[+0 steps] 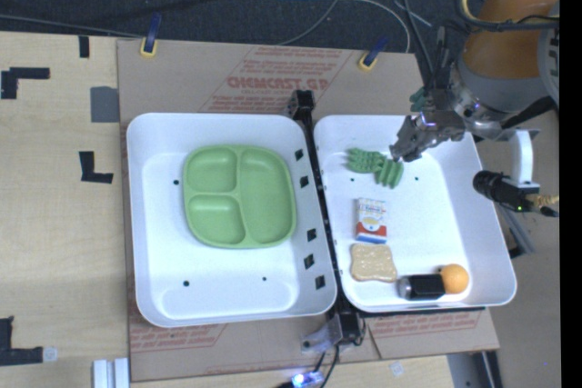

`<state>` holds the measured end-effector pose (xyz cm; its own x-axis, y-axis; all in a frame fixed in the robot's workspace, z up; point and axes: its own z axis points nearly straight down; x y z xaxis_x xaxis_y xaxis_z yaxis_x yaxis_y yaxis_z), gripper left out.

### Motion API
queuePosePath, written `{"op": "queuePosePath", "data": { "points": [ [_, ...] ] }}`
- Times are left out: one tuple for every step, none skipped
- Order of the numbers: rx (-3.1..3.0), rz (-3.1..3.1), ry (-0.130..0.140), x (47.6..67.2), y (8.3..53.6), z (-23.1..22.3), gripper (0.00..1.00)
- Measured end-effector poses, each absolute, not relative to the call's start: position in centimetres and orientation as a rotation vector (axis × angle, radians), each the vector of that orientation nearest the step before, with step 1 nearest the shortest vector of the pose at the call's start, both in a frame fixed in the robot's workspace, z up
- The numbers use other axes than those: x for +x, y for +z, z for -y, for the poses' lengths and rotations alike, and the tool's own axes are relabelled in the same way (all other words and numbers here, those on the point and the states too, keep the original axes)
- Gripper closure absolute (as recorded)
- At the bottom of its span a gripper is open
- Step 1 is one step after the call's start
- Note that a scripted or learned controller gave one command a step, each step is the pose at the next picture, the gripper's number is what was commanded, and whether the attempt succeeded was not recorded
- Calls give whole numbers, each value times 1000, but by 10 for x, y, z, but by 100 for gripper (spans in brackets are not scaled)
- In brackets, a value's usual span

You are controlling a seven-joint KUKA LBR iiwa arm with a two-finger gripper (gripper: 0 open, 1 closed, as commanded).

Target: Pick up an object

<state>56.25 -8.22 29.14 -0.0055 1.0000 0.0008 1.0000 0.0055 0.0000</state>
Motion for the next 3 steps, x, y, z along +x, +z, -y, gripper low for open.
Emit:
{"op": "queuePosePath", "data": {
  "points": [
    [-2214,2225,2,568,271,34,100],
    [-2213,2227,1,568,269,-20,100],
    [-2213,2227,2,567,264,-72,100]
  ]
}}
